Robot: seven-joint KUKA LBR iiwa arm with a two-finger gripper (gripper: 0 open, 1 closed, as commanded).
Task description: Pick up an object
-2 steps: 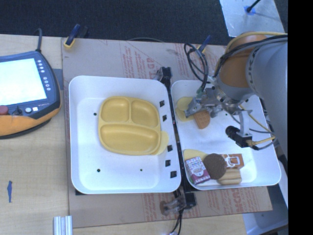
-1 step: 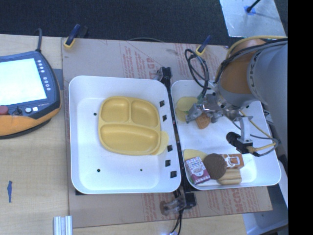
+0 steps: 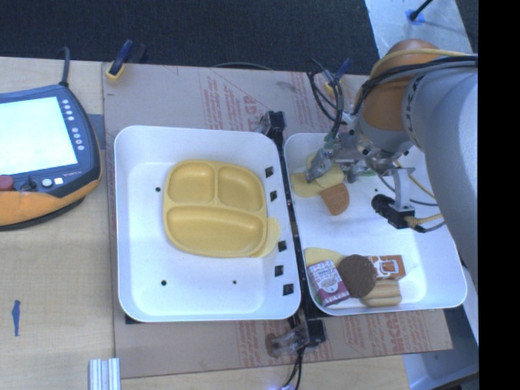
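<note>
Gripper (image 3: 329, 166) low in the right bin (image 3: 451, 287), jaws unclear, just above a tan block (image 3: 335, 199); centre over it before closing.

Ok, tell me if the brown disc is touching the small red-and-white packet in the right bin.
Touching: in the camera view the brown disc overlaps the packet's right edge, with no white bin floor between them.

Robotics lab: teach pendant (image 3: 45, 157), two white bins (image 3: 130, 218) on cardboard-covered bench (image 3: 195, 88).
</note>
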